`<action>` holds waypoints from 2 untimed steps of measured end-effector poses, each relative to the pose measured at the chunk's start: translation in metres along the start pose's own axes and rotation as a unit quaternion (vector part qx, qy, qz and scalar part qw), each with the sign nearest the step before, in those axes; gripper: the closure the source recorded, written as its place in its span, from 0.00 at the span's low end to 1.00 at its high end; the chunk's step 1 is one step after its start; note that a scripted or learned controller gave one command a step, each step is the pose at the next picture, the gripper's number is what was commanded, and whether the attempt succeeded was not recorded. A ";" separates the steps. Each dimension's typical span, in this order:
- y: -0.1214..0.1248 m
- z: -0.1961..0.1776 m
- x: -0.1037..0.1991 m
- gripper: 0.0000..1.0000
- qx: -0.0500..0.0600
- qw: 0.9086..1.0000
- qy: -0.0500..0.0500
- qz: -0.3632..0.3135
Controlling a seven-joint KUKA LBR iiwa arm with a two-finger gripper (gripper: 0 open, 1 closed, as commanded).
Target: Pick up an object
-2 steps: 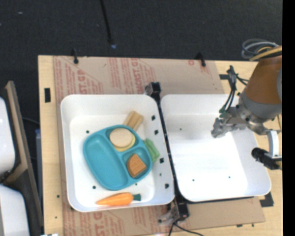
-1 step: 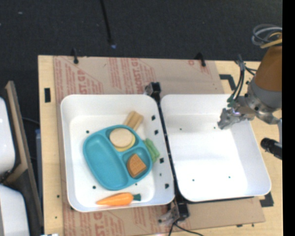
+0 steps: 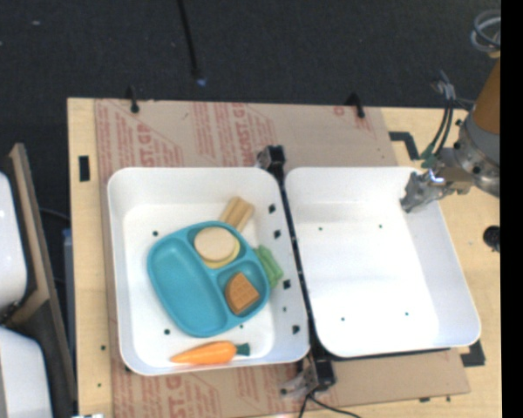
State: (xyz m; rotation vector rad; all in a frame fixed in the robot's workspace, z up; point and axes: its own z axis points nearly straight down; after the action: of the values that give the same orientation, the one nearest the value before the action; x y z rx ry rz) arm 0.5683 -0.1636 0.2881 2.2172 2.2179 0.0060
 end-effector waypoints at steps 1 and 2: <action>0.017 0.017 0.043 1.00 0.003 1.000 0.001 -0.001; 0.033 0.033 0.090 1.00 0.004 1.000 0.001 -0.001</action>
State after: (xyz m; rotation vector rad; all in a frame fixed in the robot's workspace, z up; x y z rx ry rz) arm 0.6012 -0.0733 0.2551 2.2184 2.2254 -0.0003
